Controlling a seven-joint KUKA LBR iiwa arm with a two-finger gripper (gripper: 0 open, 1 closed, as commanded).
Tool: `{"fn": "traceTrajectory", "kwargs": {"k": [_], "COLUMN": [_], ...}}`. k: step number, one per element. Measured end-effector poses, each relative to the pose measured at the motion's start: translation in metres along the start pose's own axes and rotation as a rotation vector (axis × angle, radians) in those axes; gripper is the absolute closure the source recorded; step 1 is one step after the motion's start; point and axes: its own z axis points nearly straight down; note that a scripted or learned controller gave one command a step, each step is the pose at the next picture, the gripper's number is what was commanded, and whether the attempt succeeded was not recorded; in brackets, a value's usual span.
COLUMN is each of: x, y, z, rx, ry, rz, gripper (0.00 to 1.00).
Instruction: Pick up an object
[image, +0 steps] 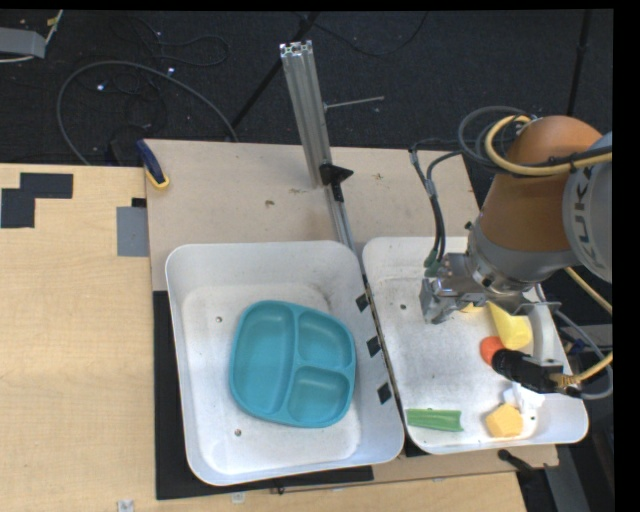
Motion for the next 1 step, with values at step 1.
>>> {"fn": "traceTrajectory", "kwargs": {"k": [1], "x": [0.0497], "y": [0.0142], "z": [-0.0046], "rx": [-0.001], "ry": [-0.002], "rz": [0.001], "gripper": [1.00]}}
